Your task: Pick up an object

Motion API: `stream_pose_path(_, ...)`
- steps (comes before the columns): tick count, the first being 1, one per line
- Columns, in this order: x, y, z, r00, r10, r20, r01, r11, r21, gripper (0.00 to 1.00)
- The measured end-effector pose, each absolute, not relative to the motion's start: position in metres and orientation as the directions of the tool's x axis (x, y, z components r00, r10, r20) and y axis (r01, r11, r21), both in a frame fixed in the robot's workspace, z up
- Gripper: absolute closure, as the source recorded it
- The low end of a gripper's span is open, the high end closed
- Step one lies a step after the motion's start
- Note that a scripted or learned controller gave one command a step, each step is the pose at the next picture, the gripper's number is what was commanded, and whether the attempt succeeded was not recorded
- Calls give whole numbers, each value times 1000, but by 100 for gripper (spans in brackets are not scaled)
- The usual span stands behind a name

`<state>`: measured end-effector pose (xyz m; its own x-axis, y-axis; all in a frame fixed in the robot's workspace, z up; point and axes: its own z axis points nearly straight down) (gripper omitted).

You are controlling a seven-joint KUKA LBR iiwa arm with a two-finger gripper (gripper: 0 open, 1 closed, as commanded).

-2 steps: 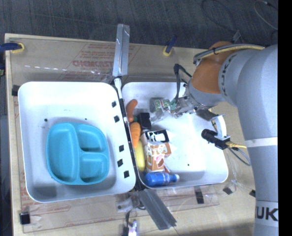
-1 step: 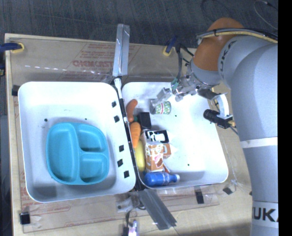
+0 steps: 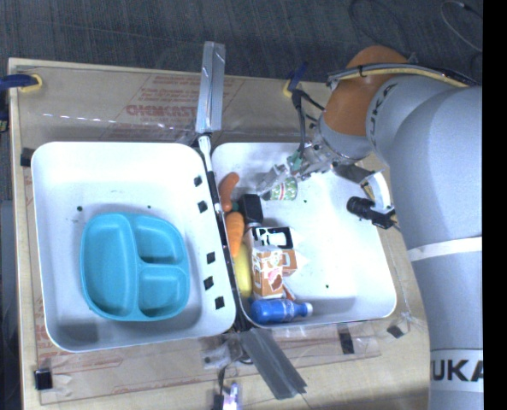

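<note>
Just below the pincer [image 3: 289, 175], whose opening I cannot tell, lies a small green-labelled bottle [image 3: 283, 190] (touching or apart is unclear), with a carton [image 3: 271, 272] farther below.

- Light is even and fairly bright, falling from above; the two white bins [image 3: 356, 267] come close to washing out.
- Soft shadows sit under the blue tray [image 3: 136, 265] and along the bin walls (none are hard-edged).
- Pale glare streaks cross the clear sheet over the bench [image 3: 108, 114].
- Focus is moderate; small items are soft, and the floor is dim.
</note>
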<state>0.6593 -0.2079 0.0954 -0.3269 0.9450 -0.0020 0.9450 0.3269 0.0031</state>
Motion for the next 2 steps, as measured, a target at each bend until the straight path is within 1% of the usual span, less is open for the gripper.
stream_pose_path(1, 661, -207, 107, -332, 943, -4, 943, 332, 4, 100)
stream_pose_path(2, 658, -136, 199, -287, 958, -1, 958, 287, -1, 100)
